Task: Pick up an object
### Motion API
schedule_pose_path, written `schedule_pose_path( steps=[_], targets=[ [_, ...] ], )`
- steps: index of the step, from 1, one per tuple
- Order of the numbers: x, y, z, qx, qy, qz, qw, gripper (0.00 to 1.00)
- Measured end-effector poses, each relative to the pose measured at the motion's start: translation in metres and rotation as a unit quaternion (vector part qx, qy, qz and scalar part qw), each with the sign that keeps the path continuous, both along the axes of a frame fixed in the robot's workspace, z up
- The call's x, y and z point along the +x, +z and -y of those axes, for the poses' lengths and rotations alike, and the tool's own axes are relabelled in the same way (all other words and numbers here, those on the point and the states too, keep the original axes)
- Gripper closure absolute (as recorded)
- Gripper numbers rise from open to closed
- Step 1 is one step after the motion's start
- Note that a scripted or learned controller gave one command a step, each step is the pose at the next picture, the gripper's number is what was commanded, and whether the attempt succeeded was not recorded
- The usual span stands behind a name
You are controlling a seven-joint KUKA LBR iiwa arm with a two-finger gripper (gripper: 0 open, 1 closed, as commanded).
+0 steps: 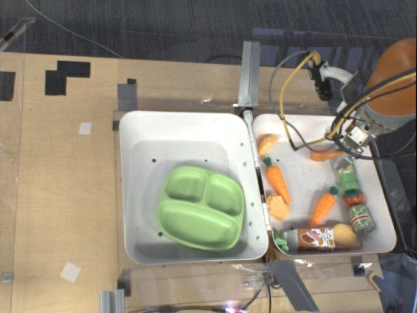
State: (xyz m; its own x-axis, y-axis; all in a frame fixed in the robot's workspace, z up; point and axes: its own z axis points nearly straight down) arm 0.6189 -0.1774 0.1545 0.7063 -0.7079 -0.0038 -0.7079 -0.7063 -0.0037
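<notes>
Overhead view of the bench with two white bins. The left bin (133, 175) carries a green divided tray (201, 207), lying slightly askew toward six o'clock. The right bin (296, 175) holds the candidate objects: two carrots (279, 182) (323, 207), a bread-like piece (267, 142), a yellow chunk (279, 207), a green bottle (350, 189), a small can (362, 219) and a sauce bottle (326, 237) lying along the six o'clock wall. The gripper (350, 141) hangs at the bin's two o'clock corner, just beside an orange piece (324, 155), probably positioned to descend there. Its opening cannot be judged, and nothing is visibly held.
</notes>
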Motion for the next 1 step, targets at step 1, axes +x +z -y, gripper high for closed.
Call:
schedule_pose_path(
  steps=[1],
  targets=[
    [0.0525, 0.0920, 0.0147, -0.0028, -0.005, 0.007, 1.0000, 1.00]
  ],
)
